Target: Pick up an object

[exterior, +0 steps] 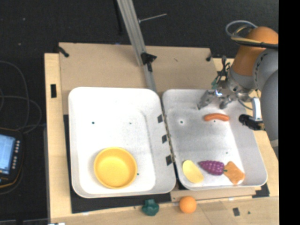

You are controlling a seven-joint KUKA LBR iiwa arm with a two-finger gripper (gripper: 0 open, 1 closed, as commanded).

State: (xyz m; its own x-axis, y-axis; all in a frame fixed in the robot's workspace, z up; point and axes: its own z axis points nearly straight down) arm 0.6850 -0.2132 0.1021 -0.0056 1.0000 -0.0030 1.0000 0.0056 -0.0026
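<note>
Poised at two o'clock over the right bin [243, 139]: gripper [214, 99], fingers spread wide and gripping nothing, just above an orange sausage [216, 117]. Lined up along that bin's six o'clock edge: yellow lemon [192, 171], purple grapes [211, 167], orange carrot [234, 172]. Resting at seven o'clock in the left bin [108, 107]: yellow bowl [115, 167]; lying on the bench below: orange ball [187, 204], green toy [150, 207].

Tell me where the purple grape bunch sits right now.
The purple grape bunch lies at the near edge of the right bin, between the pale yellow piece and the orange piece.
</note>
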